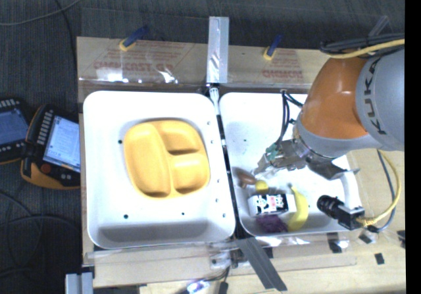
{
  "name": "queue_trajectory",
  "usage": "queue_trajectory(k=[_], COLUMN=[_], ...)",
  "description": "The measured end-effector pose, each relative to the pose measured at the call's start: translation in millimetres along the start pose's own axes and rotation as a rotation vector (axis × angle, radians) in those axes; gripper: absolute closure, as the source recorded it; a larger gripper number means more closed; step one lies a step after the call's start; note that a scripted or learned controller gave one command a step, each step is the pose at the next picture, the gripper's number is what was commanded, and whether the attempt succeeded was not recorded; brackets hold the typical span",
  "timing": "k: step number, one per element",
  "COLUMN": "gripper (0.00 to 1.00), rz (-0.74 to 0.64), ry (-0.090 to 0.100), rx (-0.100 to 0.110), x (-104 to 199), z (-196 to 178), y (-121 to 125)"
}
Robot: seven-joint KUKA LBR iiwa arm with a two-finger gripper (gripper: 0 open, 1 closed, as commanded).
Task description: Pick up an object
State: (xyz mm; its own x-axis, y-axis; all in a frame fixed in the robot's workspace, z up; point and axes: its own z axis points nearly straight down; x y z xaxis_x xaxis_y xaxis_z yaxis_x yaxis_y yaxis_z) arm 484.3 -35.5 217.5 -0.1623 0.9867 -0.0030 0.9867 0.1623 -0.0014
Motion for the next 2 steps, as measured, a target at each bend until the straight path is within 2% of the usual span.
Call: queue_trajectory(k=[1,2], gripper=[1.00,1.00], rz=[0.010,-0.128], ry=[0.002,-0.001], rx=[0.004,-0.002], x=[21.8,-21.5], z=[35.1,-106.2], y=[1.9,27.4])
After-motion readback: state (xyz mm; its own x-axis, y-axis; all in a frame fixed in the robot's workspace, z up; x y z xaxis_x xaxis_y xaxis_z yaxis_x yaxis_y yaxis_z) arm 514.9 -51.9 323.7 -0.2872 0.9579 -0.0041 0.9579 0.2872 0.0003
